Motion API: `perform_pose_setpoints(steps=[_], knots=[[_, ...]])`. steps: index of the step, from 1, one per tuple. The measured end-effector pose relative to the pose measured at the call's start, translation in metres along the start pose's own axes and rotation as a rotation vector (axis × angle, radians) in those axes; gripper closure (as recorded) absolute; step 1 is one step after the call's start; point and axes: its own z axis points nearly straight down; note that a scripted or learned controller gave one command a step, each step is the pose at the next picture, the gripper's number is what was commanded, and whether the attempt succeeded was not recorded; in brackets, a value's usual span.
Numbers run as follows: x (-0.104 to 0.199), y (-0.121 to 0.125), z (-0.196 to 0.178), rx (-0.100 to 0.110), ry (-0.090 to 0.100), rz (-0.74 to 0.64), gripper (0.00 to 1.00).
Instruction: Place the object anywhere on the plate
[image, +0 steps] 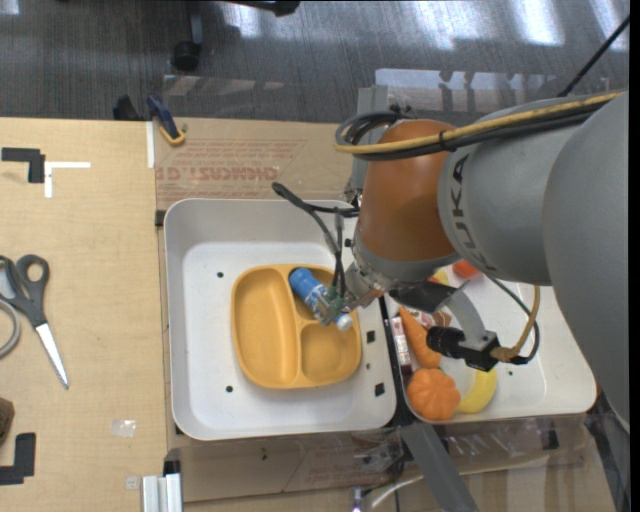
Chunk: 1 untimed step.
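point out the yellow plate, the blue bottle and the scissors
yellow plate (268, 335): camera view, bare floor of its large compartment
blue bottle (306, 286): camera view, its blue body
scissors (38, 312): camera view, near the pivot

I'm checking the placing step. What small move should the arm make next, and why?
Probably open the gripper and lift straight up. The blue bottle it appears to grip already lies over the yellow plate, near the divider and right rim, so letting go there should leave it on the plate.
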Motion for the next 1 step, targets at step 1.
perform_pose_setpoints(steps=[1], knots=[[-0.0001,-0.0001,0.0,0.0,0.0,0.0,0.0]])
